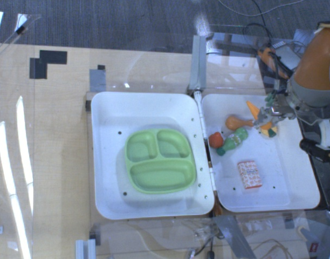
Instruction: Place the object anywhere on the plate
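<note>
The plate [160,161] lies in the left bin [105,144]; the tool [269,114] hovers over the right bin [294,182].

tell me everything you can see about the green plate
The green plate is a pale lime tray of matte plastic by the look, rounded-rectangular, with three compartments: two smaller ones on the far side and one long one on the near side, split by raised ridges. It lies flat on the floor of the left bin, roughly centred and turned slightly askew to the bin's walls. Nothing lies in its compartments, and it touches only the bin floor. The food items and the tool are over in the right bin.
</note>
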{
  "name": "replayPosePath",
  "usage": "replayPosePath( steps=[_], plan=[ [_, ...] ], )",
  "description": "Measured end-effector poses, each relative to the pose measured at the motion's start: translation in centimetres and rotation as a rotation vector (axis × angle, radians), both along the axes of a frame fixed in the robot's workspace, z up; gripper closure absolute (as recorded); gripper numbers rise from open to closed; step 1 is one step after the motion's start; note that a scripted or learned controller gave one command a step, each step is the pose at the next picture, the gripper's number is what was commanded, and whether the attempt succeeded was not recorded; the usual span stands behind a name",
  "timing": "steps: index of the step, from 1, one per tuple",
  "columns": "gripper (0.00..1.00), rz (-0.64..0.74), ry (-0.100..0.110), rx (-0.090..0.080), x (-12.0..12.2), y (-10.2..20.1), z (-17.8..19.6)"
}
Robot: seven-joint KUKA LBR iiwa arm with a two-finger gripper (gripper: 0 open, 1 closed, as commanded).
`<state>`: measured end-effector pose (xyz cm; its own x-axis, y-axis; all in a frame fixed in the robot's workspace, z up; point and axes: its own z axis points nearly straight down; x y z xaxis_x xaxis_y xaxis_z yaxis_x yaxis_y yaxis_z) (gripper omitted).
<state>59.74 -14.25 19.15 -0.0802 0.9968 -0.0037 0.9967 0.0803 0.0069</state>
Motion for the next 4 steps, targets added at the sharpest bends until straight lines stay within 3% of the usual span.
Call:
replayPosePath(
  steps=[1, 2, 3, 4],
  plan=[
    [1.00, -0.100, 0.002, 0.004, -1.5, 5.6, 1.7],
    [1.00, -0.075, 0.004, 0.004, -3.5, 10.9, -0.7],
    [1.00, 0.108, 0.001, 0.003, -3.9, 16.8, 1.4],
    [1.00, 0.183, 0.004, 0.003, -6.7, 21.9, -0.7]
  ],
)
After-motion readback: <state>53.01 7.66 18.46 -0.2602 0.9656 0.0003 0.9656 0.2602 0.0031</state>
